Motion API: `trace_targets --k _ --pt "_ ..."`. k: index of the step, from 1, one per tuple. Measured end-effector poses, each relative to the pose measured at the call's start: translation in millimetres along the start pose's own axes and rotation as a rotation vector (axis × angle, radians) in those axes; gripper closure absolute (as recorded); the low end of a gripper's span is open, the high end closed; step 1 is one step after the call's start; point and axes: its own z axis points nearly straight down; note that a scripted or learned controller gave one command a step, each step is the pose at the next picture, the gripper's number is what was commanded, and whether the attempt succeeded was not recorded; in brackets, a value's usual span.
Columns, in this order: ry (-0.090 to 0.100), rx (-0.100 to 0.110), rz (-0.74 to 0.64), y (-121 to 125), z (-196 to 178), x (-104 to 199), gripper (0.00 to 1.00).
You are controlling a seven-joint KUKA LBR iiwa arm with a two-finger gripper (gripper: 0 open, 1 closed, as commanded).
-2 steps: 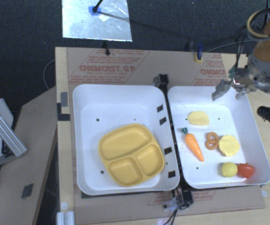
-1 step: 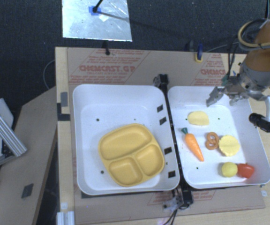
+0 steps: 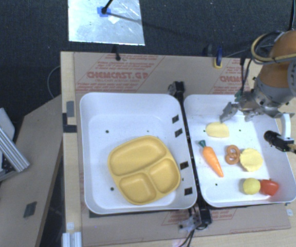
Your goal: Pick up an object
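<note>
My gripper [image 3: 237, 114] hangs over the back of the right bin [image 3: 199, 107], its fingers spread apart with nothing between them. Just in front of it and slightly left lies a pale yellow potato-like piece [image 3: 217, 130]. Further forward are an orange carrot [image 3: 211, 159], a small brown pretzel [image 3: 232, 154] and a round yellow slice [image 3: 251, 160]. A lemon [image 3: 251, 186] and a red tomato [image 3: 269, 187] touch each other near the bin's front right corner.
The left bin [image 3: 102, 112] holds a yellow three-compartment plate [image 3: 144, 175]. A black divider [image 3: 185, 138] runs between the bins. A black fitting with a cable [image 3: 274, 139] sits by the right bin's right wall. The grey arm [image 3: 287, 71] comes in from the upper right.
</note>
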Motion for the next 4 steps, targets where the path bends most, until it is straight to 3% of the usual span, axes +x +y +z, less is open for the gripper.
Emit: trace_targets --k 1,2,4 --pt "0.001 -0.01 0.002 3.5 43.8 0.5 0.0" --pt "-0.002 -0.015 -0.003 5.0 30.9 0.7 1.0" --pt "-0.001 -0.007 -0.001 4.0 -72.2 5.0 1.0"
